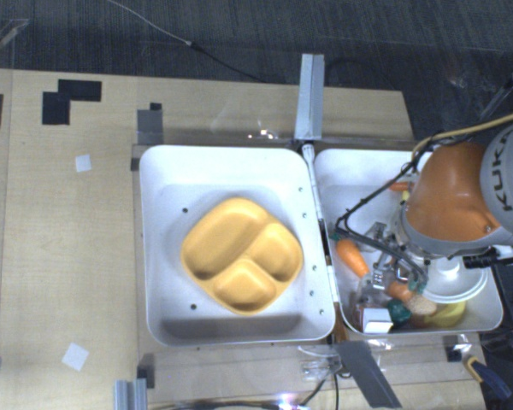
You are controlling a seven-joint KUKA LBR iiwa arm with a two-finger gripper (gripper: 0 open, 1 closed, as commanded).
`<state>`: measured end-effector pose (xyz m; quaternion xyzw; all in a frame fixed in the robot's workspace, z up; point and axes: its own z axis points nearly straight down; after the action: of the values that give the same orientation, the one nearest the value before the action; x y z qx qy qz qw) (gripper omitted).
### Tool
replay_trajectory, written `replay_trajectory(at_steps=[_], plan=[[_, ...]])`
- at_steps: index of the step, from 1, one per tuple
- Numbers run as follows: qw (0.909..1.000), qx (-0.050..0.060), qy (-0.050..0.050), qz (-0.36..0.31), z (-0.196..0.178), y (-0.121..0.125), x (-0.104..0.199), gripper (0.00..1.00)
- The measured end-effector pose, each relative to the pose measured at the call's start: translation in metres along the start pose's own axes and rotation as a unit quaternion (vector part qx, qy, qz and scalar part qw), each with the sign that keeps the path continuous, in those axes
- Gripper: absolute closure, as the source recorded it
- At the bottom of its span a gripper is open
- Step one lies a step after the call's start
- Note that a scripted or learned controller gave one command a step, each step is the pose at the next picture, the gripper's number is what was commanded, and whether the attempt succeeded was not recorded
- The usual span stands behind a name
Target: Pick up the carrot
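The carrot [352, 257] lies in the right bin [359, 173], near its left wall, just beside the hand [392, 273], whose grip state cannot be told. A yellow divided tray [242, 253] sits in the left bin [167, 229].

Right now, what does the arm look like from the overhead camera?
Grey arm with dark KUKA lettering, then a rounded orange band above a white wrist flange. Black and yellow cables run along it. The gripper is bare metal hardware.
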<state>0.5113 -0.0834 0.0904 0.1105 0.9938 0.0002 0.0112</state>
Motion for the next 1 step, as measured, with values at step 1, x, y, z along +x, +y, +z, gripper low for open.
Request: replay_trajectory(at_steps=[1], plan=[[0.9999, 0.000, -0.001, 0.015, -0.0003, -0.0009, 0.0071, 0.00]])
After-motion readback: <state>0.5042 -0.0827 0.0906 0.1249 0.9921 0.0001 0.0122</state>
